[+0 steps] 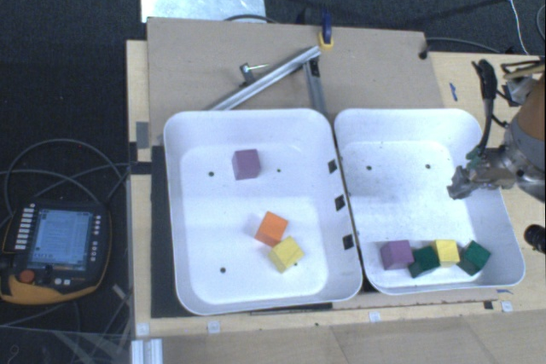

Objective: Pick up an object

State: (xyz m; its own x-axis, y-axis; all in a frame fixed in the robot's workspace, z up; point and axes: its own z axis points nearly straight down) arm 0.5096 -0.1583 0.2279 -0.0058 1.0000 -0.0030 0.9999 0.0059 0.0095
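Note:
The left bin (188, 136) holds a purple cube (246, 164) towards the back, an orange cube (271, 228) and a yellow cube (286, 253) touching it near the front. Along the front wall of the right bin (401, 128) lie a purple cube (396, 253), a dark green cube (422, 261), a yellow cube (447, 251) and another green cube (474, 257). My gripper (465, 182) hangs over the right bin's right side, behind those cubes and apart from them. Nothing shows between its fingers.
A metal bar (264, 79) lies slanted on the cardboard sheet behind the bins. A teach pendant (55, 247) with cables rests on the floor at the left. The arm's wrist (525, 141) comes in over the bench's right edge.

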